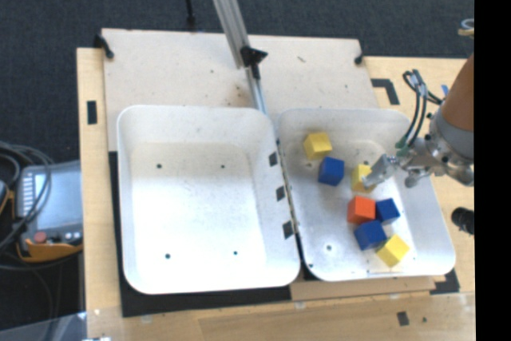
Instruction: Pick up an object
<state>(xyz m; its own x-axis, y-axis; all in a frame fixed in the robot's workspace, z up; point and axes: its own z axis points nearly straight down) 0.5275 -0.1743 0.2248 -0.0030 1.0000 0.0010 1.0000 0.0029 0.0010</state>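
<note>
Yellow foam cube (362, 174), small, sits mid-way across the right-hand shallow white plastic bin (423, 251), touching the tips of the grey two-finger gripper (374, 176), which reaches in from the bin's right edge. Whether the gripper is apart or clamped, I cannot tell. An orange foam cube (361, 209) lies just beside, toward the front edge.

Yellow block (362, 174) half hidden behind gripper (374, 179).
</note>
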